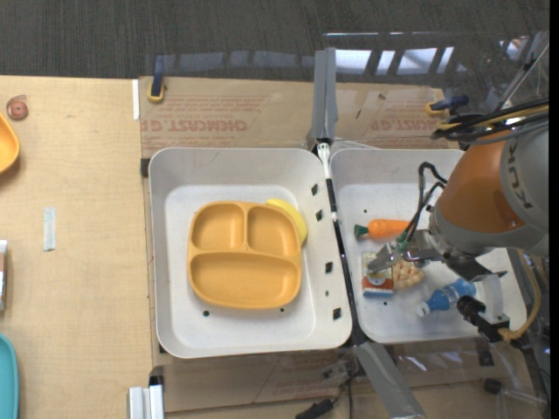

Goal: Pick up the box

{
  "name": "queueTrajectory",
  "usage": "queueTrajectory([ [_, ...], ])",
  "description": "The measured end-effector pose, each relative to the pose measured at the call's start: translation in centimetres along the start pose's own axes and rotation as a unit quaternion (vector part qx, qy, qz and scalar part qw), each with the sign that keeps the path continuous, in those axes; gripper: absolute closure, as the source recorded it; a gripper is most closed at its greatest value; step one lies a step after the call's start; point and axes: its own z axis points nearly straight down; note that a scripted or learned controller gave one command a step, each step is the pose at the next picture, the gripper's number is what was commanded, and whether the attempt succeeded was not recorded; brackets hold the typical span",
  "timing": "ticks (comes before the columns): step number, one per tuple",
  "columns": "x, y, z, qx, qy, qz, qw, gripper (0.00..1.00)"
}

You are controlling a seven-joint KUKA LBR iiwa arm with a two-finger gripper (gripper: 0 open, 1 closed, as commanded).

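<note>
Two white bins are seen on a cardboard-lined bench, the gripper [390, 261] lowered, its closure undeterminable, over the box [390, 277] in the right bin [349, 234], judged light, stiff, best taken across its narrow sides.

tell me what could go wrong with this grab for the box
1. The tool is down on the box in the right bin, but the carrot lies just above it; the fingers could nudge or pinch it instead.
2. The blue bottle lies close on the box's right, so a lift or sweep may knock it.
3. The box sits tilted, so the grip may slip.
</note>
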Motion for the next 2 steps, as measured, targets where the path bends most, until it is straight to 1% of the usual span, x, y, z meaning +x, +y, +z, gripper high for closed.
queueTrajectory([
  [1,-0.15,-0.01,0.06,0.003,0.003,0.024,0.9997,0.00],
  [2,-0.53,0.08,-0.92,0.001,-0.001,0.026,0.9997,1.00],
])
